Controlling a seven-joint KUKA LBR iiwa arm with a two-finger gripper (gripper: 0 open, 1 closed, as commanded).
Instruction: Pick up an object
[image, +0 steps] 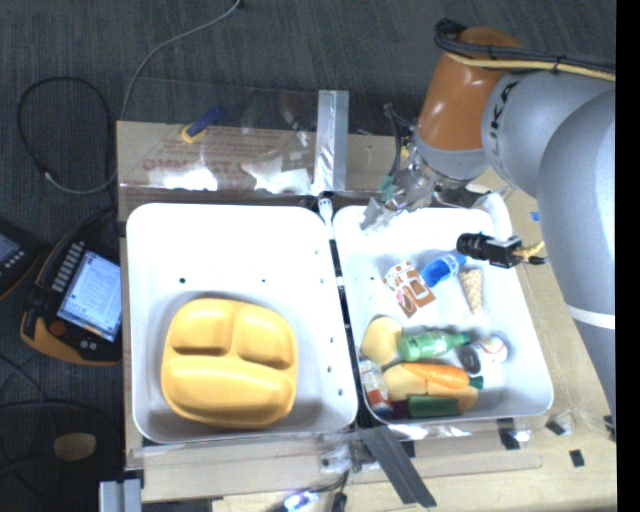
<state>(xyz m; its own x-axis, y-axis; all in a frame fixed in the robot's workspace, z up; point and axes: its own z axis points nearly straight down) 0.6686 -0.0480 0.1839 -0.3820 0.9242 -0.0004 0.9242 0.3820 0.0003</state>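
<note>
Holding yellow bread (229, 360), left bin (150, 230).

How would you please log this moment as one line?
gripper: over right bin back edge | holding: nothing seen | yellow bread: left bin

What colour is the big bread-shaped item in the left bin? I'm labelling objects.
Yellow, a plain golden shade, seen clearly in the camera view: the bread-shaped item.

Handheld controller with lit screen (80, 303) lies on dark floor left of the surface, black cable (60, 130) looping above it. Crumpled clear plastic sheet (235, 160) sits behind left bin; blue-yellow item (203, 124) on its far edge, unclear what.
</note>
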